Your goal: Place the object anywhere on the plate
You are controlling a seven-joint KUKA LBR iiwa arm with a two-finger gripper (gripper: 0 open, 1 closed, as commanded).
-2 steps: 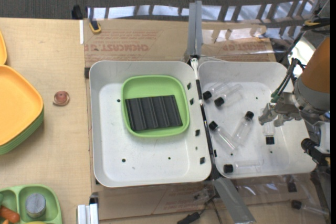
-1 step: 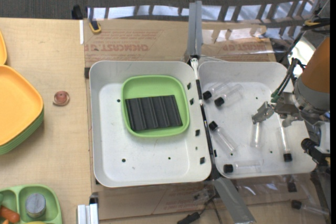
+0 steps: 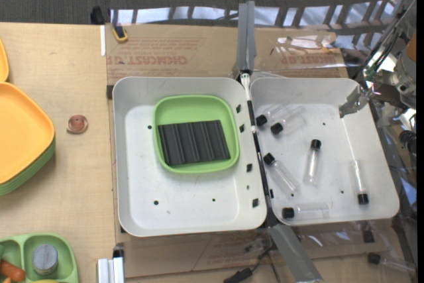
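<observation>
Hovering at the right bin's (image 3: 391, 209) upper right edge, the gripper (image 3: 351, 105) was observed; its finger state could not be determined.

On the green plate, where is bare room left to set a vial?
The dark ridged block covers most of the green plate. Free: the strip between block and far rim, plus narrow margins at both sides. The right bin is crowded with vials.
</observation>
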